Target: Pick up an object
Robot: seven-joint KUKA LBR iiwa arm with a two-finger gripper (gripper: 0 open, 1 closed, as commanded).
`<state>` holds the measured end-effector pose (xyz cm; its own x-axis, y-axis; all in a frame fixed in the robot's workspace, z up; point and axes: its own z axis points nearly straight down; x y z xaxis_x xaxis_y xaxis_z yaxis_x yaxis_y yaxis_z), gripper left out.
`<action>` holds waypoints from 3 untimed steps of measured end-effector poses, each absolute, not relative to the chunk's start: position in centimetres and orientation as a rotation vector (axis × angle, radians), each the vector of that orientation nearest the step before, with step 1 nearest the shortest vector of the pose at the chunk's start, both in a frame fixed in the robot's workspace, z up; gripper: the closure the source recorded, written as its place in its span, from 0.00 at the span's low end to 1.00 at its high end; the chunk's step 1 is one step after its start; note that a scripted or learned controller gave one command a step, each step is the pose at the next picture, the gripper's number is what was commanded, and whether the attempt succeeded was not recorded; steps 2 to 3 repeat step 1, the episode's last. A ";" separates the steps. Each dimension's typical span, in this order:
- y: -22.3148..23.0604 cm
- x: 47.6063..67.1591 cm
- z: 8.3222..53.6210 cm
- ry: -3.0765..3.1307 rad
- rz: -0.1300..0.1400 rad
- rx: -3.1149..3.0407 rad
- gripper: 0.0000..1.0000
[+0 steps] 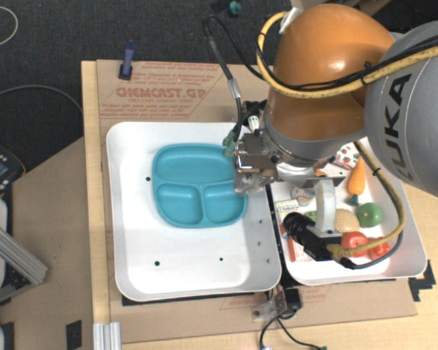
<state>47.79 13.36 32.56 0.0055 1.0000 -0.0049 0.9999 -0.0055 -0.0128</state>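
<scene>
Nearest me, the right bin (pixel 416 257) holds a jumble of toy food: a tomato (pixel 354 240), a green piece (pixel 369 213) and a carrot (pixel 357 176) lying roughly upright along the bin. Further in, the gripper (pixel 247 168) hangs over the seam between the bins, beside the blue divided tray (pixel 197 184) in the left bin (pixel 131 246). The food lies to its right; I cannot tell how far its fingers are parted.

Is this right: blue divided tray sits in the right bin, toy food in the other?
Not quite. The camera view shows the blue divided tray in the left bin. The toy food lies in the right bin.
</scene>
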 end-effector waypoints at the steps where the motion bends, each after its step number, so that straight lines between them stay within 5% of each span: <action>1: 20.7 51.5 33.0 -2.228 -0.006 -2.215 1.00; 3: 20.7 51.5 33.0 -2.228 -0.006 -2.215 1.00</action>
